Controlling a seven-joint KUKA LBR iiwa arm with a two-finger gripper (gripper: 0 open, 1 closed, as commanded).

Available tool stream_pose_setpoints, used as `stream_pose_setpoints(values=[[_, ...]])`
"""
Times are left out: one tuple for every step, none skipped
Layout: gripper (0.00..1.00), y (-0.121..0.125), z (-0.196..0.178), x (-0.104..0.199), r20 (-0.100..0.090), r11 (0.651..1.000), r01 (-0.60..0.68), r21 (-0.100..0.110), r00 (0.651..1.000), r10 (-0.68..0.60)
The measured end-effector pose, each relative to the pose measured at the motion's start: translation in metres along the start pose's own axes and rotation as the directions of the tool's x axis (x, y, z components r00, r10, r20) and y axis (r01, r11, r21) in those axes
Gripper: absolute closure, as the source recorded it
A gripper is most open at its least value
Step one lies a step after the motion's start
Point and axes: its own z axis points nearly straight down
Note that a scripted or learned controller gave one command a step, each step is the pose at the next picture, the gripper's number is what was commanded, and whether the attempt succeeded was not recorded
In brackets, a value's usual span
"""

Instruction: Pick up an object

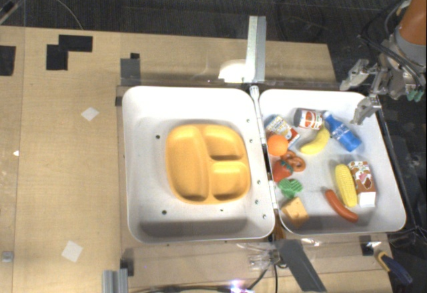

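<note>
The right bin (pixel 390 171) holds several toy foods: a red can (pixel 308 118), a blue bottle (pixel 342 133), a banana (pixel 315 143), an orange (pixel 277 145), a corn cob (pixel 345 181), a red sausage (pixel 341 205) and a tan block (pixel 295 210). My gripper (pixel 360 93) hovers over the bin's far right corner, just up and right of the blue bottle. Its fingers are spread open with nothing between them.
A yellow divided tray (pixel 205 161) lies in the left bin (pixel 143 151). A small red-and-white carton (pixel 363 181) sits beside the corn, and a green piece (pixel 290 186) and a red piece (pixel 288 165) lie near the divider. A metal post (pixel 256 48) stands behind the bins.
</note>
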Motion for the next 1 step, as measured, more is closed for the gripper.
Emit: stream_pose_setpoints(values=[[0.0,0.0527,0.1227,0.0028,0.001,0.881,-0.473,-0.001,0.881,0.473]])
